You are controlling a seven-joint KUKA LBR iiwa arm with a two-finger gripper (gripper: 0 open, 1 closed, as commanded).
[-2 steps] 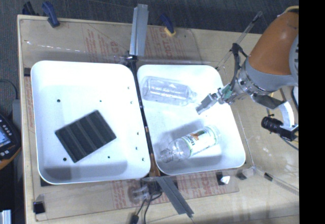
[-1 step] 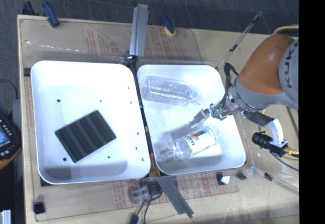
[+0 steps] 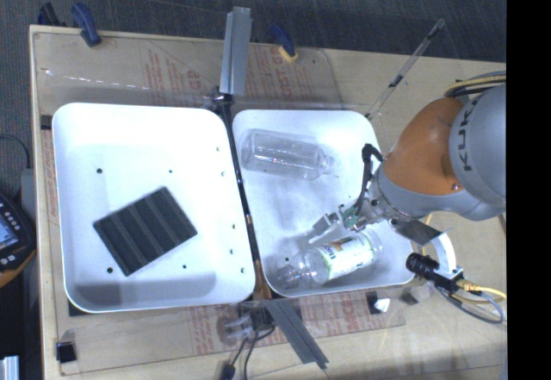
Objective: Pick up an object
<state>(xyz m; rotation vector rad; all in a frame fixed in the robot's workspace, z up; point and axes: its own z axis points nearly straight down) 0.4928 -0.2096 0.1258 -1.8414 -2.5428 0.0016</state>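
Two clear plastic bottles lie in the right bin [image 3: 293, 124]. One bottle [image 3: 284, 154] rests on its side near the bin's back. The other, a bottle with a green and white label [image 3: 331, 259], lies near the front wall. My gripper [image 3: 331, 226] reaches in from the right and sits just above the labelled bottle, touching or nearly touching its upper side. I cannot tell from this slant whether anything is between the fingers. A dark ribbed flat pad [image 3: 145, 229] lies in the left bin [image 3: 77, 128].
The grey and orange arm [image 3: 439, 167] covers the right bin's right edge. A metal divider bar [image 3: 234, 51] stands at the back between the bins. Blue clamps [image 3: 86, 23] hold the bench's back edge. A handheld device [image 3: 13, 232] sits at far left.
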